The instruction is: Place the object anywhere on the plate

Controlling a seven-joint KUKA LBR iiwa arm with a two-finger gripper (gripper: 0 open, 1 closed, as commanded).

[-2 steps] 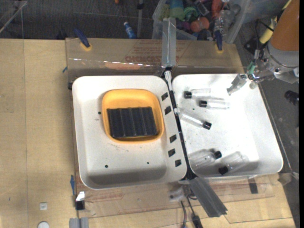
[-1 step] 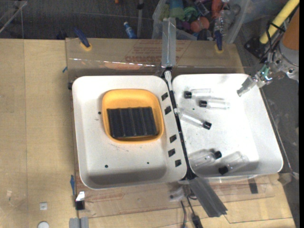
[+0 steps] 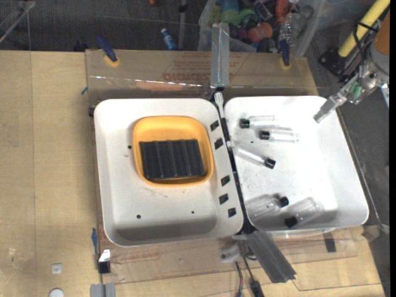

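plate in left bin | five vials scattered in right bin | gripper over right bin's far edge

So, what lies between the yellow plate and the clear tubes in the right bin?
In the camera view, bare white floor of the left bin, then the divider with black tabs, separates the yellow plate from the clear tubes.

Clear vials right; orange plate left
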